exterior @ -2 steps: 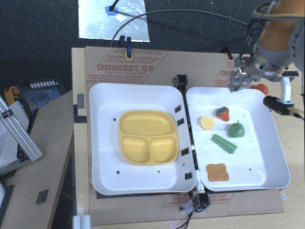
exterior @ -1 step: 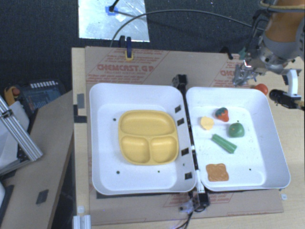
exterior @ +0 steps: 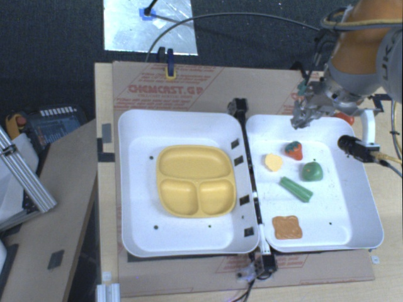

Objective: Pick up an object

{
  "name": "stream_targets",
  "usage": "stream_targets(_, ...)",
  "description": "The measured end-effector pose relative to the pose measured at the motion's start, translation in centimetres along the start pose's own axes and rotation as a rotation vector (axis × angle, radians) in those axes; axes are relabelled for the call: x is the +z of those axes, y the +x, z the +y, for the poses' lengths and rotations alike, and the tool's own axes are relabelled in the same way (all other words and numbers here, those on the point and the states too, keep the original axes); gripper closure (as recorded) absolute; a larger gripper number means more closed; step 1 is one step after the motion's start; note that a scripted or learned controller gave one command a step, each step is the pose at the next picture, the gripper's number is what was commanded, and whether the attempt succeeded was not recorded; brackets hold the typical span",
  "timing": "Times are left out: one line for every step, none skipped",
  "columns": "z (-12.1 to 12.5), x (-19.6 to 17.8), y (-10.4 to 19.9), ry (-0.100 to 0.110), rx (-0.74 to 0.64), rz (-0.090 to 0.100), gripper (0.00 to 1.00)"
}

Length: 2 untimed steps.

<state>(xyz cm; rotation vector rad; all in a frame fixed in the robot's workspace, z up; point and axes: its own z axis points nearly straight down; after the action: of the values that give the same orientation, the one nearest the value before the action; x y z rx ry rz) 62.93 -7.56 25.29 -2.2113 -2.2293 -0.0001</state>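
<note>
The right bin [exterior: 352, 225] holds several small toy foods. A red piece with a green top [exterior: 293, 149] lies near the bin's back, with a yellow round piece [exterior: 273, 162] to its left. A green round piece [exterior: 312, 171] and a green stick [exterior: 296, 189] lie toward the middle, and an orange-brown flat piece [exterior: 287, 227] lies near the front. My gripper [exterior: 302, 119] hangs above the bin's back edge, just behind the red piece, with nothing seen in it.
The left bin [exterior: 135, 168] holds a yellow divided plate [exterior: 195, 180]. A black hinge strip [exterior: 247, 168] runs between the bins. Cardboard lies under both bins, and a low bench with clutter stands at the far left.
</note>
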Motion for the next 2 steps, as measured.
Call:
stream_targets(-1.7, 1.3, 4.9, 0.000, 0.000, 0.000, 1.00)
stream_targets(-3.5, 0.8, 9.8, -0.001, 0.000, 0.000, 1.00)
